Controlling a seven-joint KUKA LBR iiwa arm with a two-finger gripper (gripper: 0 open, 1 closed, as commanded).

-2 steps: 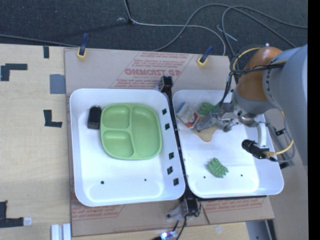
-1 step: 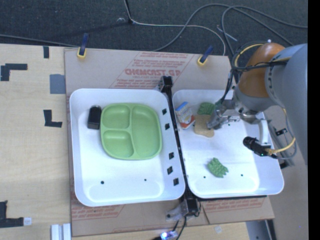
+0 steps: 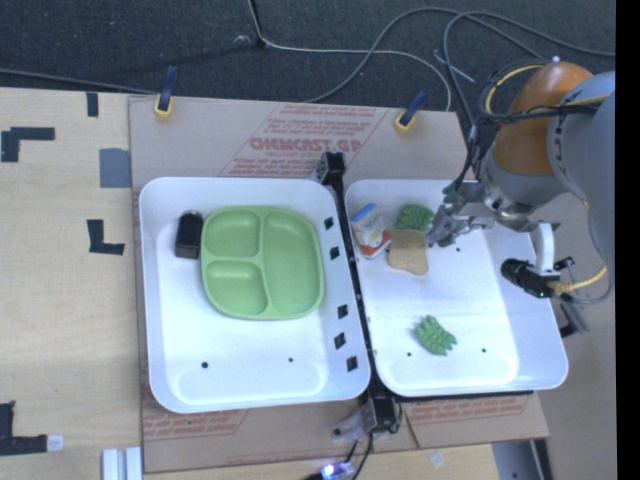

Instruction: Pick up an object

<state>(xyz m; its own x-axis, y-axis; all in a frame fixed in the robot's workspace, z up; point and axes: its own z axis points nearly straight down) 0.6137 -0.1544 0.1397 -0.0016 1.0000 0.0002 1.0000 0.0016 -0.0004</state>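
Camera view looks down at a slant on a tabletop point(image 3: 60, 268) bearing two shallow white bins side by side on a brown cardboard sheet point(image 3: 300, 138) with red print. Left bin point(image 3: 170, 368) holds a light green divided plate point(image 3: 263, 262) with three compartments, lying flat near the middle, and a small black block point(image 3: 188, 235) just beside the plate's left edge. Right bin point(image 3: 500, 358) holds four things: a small package with blue, white and red markings point(image 3: 369, 226) against the wall that it shares with the left bin, a tan flat piece point(image 3: 408, 252) just right of that package, a dark green leafy thing point(image 3: 413, 216) touching the tan piece's upper edge, and a second green leafy thing point(image 3: 435, 335) lying alone lower in the bin, well apart from the others

Grey arm point(image 3: 590, 138) with its orange band point(image 3: 535, 118) reaches in from the right, over the upper right part of the right bin. Its hand point(image 3: 447, 230) sits low at the right side of the cluster, just beside the upper green leafy thing and the tan piece. Whether it is spread or pressed together cannot be told from this angle, and nothing is seen between its tips. Black cables point(image 3: 400, 38) trail across the dark floor point(image 3: 120, 18) behind the tabletop, and two yellow and blue clamps point(image 3: 165, 98) grip the far edge of the cardboard
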